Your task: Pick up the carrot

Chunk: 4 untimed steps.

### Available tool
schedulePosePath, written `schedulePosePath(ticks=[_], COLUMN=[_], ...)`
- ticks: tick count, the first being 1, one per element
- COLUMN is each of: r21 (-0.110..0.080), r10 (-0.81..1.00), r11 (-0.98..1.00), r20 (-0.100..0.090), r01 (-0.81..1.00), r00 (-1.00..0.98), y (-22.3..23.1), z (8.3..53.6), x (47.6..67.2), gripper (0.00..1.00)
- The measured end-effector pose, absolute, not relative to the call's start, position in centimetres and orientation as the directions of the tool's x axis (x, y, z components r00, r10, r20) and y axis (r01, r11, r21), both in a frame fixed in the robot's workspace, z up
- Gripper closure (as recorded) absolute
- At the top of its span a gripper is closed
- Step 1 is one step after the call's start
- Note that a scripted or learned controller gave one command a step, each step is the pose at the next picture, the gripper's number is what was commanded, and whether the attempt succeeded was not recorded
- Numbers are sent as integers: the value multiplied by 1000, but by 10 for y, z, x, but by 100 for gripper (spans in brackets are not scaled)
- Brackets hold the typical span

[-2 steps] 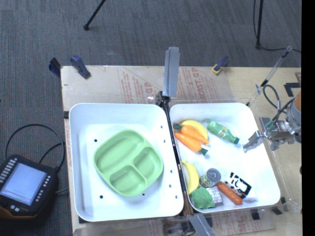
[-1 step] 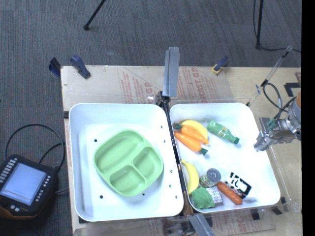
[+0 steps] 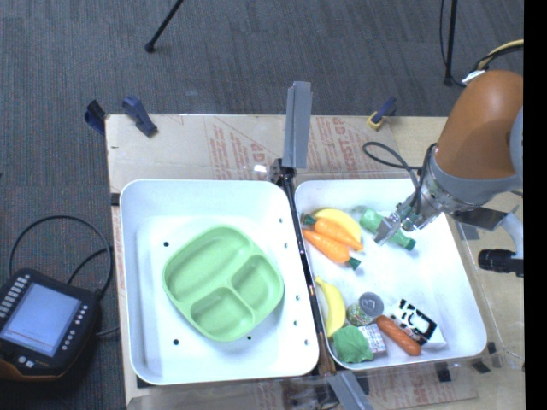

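Overhead slanted view of a brown surface [image 3: 214, 148] bearing two shallow white bins side by side. The left bin [image 3: 137, 229] holds a pale green divided plate [image 3: 224, 282] with three compartments, lying near the bin's middle. The right bin [image 3: 453, 289] holds the remaining objects. At its upper left lie two carrots [image 3: 329, 237], touching each other, leafy ends toward the upper left and lower right; a yellow banana [image 3: 342, 222] rests against their upper side. A second banana [image 3: 332, 306] lies along the bin's left wall, lower in the frame. Just below it sits a green leafy item [image 3: 350, 345], and beside that a small round can [image 3: 370, 306]. A third, smaller carrot [image 3: 399, 336] lies near the bin's lower edge, touching a black-and-white packet [image 3: 419, 321].

The arm [image 3: 479, 135], grey with an orange band, enters from the right of the frame. Its fingers [image 3: 397, 229] hang over the upper middle of the right bin, just right of the carrot pair and apart from it. They are close against a green bottle-like object [image 3: 385, 226] lying there; how far open they are, and whether they clasp that object, cannot be told. A handheld screen unit [image 3: 43, 323] sits on the floor at lower left.
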<state>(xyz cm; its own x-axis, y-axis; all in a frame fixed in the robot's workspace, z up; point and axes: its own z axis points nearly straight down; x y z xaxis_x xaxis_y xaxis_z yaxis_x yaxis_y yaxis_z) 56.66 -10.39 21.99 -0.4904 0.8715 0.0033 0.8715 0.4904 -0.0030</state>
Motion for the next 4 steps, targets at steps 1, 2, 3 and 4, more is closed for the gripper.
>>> schedulePosePath(ticks=[1,2,3,4], r21=[-3,-4,-4,-8], r10=[872,860,929,931], r11=[489,511,369,365], r20=[3,5,4,8], r01=[872,860,929,931], r00=[-489,-511,-369,-365], y=[-104,-104,-105,-106], z=[220,176,84,91], x=[566,583,589,589], gripper=[0,0,0,100])
